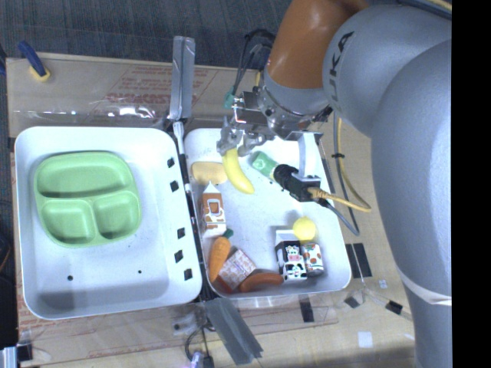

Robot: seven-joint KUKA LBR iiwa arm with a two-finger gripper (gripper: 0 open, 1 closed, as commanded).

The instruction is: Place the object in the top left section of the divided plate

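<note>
Looking down from the camera view, you see the gripper [232,142] at the banana [237,171] top, in the right bin [334,271]; whether it's clamped, you cannot tell. A marginal end hold could slip before the divided plate [86,198].

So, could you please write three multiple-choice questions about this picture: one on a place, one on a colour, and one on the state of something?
1. Where does the divided plate lie?
A. in the left bin
B. in the right bin
C. on the bare bench

2. What colour is the divided plate?
A. white
B. green
C. orange

3. What is the state of the banana?
A. it rests on the plate
B. it hangs upright under the gripper
C. it lies beside the carrot

Answers:
1 A, the plate sits in the left bin.
2 B, it is pale green.
3 B, its top reaches the gripper.
</note>
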